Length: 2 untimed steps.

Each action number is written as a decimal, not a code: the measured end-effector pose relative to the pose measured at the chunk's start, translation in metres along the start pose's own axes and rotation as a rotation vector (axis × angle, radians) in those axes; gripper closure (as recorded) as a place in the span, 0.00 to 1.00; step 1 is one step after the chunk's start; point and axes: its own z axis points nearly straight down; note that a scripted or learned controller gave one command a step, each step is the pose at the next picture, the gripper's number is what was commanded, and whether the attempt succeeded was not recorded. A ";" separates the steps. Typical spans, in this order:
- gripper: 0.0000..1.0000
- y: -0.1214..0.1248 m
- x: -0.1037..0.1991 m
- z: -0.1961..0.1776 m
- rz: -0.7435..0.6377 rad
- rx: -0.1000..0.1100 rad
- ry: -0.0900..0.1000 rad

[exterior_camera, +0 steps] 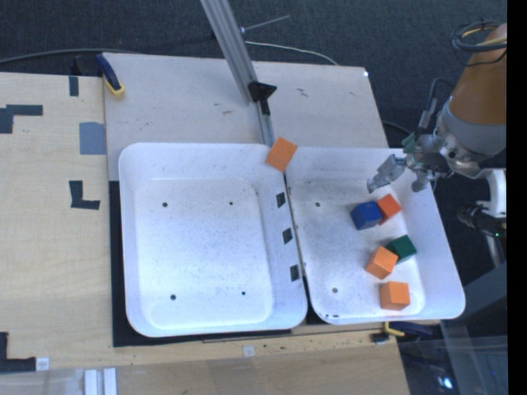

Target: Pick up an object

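A pale wooden bench (49,220) with dark tape marks carries a grey board, and on that board sit two shallow white bins side by side; dark carpet lies beyond the bench's far edge. The right bin (346,299) serves as the landmark here. The left bin (198,245) touches its left wall along a seam marked with small black tabs. A slanted aluminium post (230,39) rises from behind the seam, and an orange block (282,153) sits on the right bin's far left corner, perched at the rim. A blue-and-yellow clamp (109,74) lies well to the far left of the right bin, on the board's corner.

Inside the right bin, all objects cluster toward its right half. A blue cube (366,215) rests touching a small orange cube (389,206) on its right. Nearer the front, a green cube (403,247) touches another orange cube (381,262), and a third orange cube (394,295) sits by the front right corner. All are roughly cubic, so none shows a clear long axis; most sit turned somewhat against the bin walls.

The gripper (399,175) hangs over the right bin's far right edge, just above the blue and orange pair, its grey fingers (384,175) spread apart with nothing between them
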 end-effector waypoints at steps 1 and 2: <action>0.00 -0.046 -0.033 -0.016 0.001 0.000 0.000; 0.00 -0.027 -0.027 -0.063 -0.001 -0.006 -0.002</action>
